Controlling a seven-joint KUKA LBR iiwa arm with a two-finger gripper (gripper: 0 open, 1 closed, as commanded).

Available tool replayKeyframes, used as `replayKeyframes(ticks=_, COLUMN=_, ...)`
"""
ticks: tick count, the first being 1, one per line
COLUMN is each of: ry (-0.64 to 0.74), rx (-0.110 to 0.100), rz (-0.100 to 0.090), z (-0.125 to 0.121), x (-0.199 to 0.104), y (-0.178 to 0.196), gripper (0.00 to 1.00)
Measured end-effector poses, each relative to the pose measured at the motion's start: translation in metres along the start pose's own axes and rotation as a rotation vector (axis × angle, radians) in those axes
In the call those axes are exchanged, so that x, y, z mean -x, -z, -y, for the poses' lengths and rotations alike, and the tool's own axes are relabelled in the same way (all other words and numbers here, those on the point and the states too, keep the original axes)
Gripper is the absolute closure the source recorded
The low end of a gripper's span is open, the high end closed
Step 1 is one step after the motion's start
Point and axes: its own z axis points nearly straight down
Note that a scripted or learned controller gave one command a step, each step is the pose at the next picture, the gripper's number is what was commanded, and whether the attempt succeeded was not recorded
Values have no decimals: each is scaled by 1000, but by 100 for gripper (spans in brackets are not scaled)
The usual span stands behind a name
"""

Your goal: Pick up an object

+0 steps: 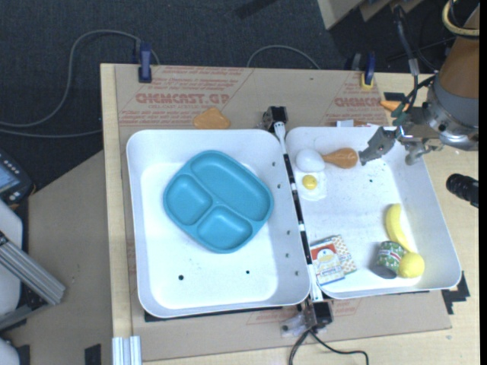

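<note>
The tool (396, 144) is hovering with fingers spread apart, gripping nothing, over the right bin's (437, 204) one o'clock corner. A drumstick (340, 157) is lying just beside it at nine o'clock; a banana (395, 226) is resting toward five o'clock.

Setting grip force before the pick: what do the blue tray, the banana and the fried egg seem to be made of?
Blue tray: likely hard moulded plastic, smooth with a soft sheen and rounded compartments. Banana: probably toy plastic, uniformly yellow and slightly glossy. Fried egg: appears to be a plastic or rubber toy, flat matte white with a yellow yolk; too small to be sure.
</note>
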Motion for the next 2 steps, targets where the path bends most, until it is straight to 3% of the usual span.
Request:
replayKeyframes(ticks=1, ry=-7, rx=-4, rz=1, z=8, x=79, y=-57, gripper=0)
replayKeyframes(ticks=2, ry=1, rx=-2, rz=-5, z=11, x=89, y=-184, gripper=0)
